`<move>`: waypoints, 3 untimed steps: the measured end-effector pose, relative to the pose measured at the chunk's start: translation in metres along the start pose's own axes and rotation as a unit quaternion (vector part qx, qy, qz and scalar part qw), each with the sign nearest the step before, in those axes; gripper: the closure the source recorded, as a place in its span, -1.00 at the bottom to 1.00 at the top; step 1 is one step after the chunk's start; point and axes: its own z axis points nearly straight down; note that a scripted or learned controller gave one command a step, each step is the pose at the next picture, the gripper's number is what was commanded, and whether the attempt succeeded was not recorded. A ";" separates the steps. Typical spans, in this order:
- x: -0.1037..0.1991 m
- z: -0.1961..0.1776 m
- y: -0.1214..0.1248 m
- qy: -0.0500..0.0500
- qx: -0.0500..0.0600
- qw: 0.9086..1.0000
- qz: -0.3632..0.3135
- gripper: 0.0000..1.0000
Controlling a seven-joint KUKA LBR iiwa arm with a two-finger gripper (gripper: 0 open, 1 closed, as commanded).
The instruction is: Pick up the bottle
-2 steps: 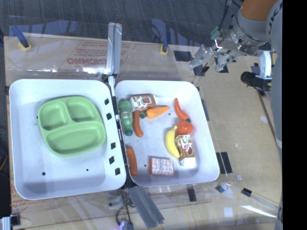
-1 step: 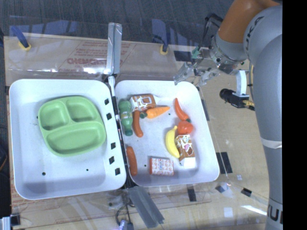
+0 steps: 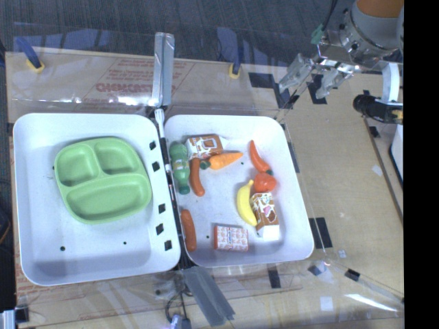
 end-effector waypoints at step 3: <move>0.016 0.126 -0.002 0.000 0.003 0.999 0.042 -1.00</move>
